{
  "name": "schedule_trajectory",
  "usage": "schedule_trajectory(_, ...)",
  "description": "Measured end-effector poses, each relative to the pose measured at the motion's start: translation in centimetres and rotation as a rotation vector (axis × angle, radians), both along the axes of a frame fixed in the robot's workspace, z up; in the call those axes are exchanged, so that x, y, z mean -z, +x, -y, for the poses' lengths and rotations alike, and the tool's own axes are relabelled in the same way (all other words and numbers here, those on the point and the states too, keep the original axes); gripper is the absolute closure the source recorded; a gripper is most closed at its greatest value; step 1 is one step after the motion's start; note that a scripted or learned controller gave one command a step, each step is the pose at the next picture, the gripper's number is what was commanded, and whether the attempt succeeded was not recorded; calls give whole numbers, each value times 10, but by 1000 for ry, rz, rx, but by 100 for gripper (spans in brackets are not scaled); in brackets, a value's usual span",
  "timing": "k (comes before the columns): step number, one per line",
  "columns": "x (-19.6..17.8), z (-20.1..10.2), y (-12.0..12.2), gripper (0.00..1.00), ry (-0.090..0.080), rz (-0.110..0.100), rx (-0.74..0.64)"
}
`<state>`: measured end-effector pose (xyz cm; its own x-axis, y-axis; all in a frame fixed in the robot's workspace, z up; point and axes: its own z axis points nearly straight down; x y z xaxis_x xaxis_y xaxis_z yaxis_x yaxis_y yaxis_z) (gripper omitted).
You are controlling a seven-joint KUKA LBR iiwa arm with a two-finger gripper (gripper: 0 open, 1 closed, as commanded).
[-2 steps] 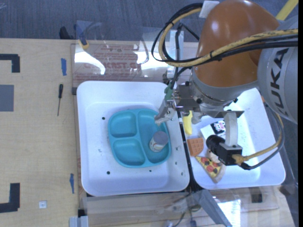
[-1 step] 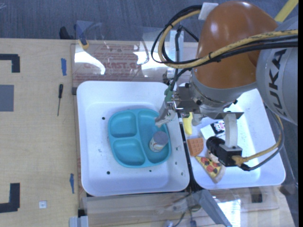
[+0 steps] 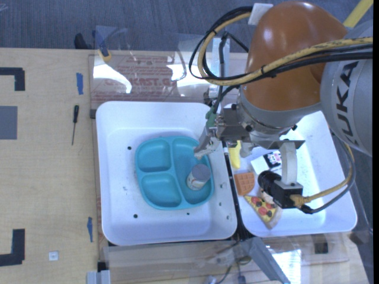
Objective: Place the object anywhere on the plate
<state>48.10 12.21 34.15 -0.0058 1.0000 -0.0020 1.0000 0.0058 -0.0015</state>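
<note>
Resting upright, grey-capped object in blue plate right compartment.

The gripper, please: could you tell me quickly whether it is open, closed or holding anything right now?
Gripper: above the right side of the blue plate, near the grey object; open or closed cannot be told, and nothing shows held.

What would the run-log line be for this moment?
gripper: over plate, finger state unclear | grey object: in blue plate right compartment | waffle, pizza slice: right bin
</note>
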Motion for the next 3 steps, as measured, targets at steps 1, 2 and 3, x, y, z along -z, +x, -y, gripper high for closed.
schedule_trajectory(1,0,0,0,0,0,0,0)
schedule_trajectory(2,0,0,0,0,0,0,0)
schedule_trajectory(3,0,0,0,0,0,0,0)
